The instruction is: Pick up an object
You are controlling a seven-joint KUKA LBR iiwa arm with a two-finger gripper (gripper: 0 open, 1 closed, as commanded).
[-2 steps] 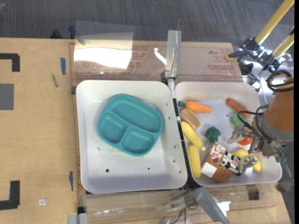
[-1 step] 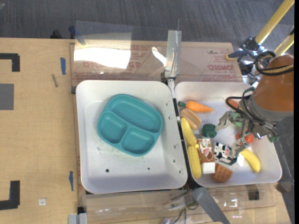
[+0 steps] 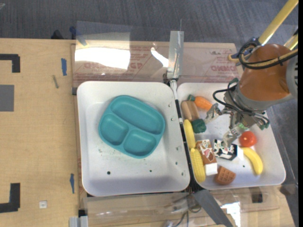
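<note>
- Bench seen from above at a slant, bearing two shallow white plastic bins side by side: the left bin (image 3: 90,174) and the right bin (image 3: 274,169).
- Left bin holds a teal plastic plate with three compartments (image 3: 131,125), lying near its middle.
- Grey robot arm with an orange band (image 3: 264,74) comes in from 2 o'clock and points down over the upper half of the right bin.
- Two-finger metal gripper (image 3: 233,129) hangs below the orange band, near the bin's centre; whether it is parted or closed cannot be told, and nothing is seen held.
- Toy foods lie in the right bin, any of them a possible pick.
- At the bin's 11 o'clock: a small orange carrot-like piece (image 3: 203,102), a tan sausage-shaped roll (image 3: 190,110) and a dark green lump (image 3: 199,125).
- Along the 9 o'clock wall: a long yellow piece (image 3: 189,132) and, below it, a yellow corn cob (image 3: 197,165).
- Near 6 o'clock: a brown waffle-like piece (image 3: 225,176) and a red-and-white printed block (image 3: 206,152).
- Just below the gripper: a black-and-white patterned block (image 3: 224,149).
- At 4 o'clock: a red tomato (image 3: 247,139) touching a yellow banana (image 3: 253,161).
</note>
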